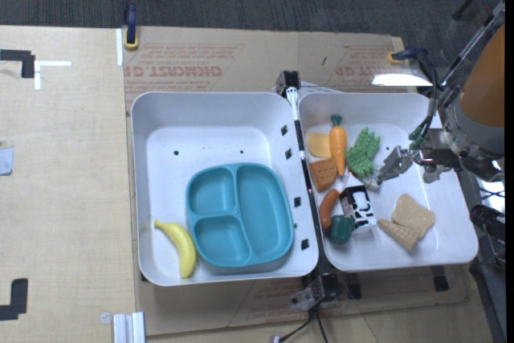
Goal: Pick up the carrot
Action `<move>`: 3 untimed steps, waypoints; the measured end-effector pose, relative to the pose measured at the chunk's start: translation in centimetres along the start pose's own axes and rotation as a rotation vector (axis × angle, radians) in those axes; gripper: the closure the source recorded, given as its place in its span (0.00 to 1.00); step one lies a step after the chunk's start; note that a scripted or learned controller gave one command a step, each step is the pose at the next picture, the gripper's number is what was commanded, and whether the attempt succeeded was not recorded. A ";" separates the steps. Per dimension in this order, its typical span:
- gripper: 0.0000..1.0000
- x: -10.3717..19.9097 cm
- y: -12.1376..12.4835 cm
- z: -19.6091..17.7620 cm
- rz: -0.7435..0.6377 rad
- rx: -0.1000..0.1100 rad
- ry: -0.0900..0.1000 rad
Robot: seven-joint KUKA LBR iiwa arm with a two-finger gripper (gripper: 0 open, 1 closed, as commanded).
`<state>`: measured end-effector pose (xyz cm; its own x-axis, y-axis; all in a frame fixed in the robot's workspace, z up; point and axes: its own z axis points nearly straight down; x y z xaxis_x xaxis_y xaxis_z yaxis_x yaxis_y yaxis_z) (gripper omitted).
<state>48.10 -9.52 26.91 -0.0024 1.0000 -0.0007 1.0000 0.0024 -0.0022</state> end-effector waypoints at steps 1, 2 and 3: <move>0.00 3.4 9.5 7.9 0.094 0.001 -0.001; 0.00 -0.1 11.8 14.4 0.095 0.003 0.000; 0.00 -1.1 17.8 17.0 0.485 -0.015 0.000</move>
<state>65.86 -10.60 9.88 0.4639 0.8859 0.0022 0.8858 -0.4639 0.0130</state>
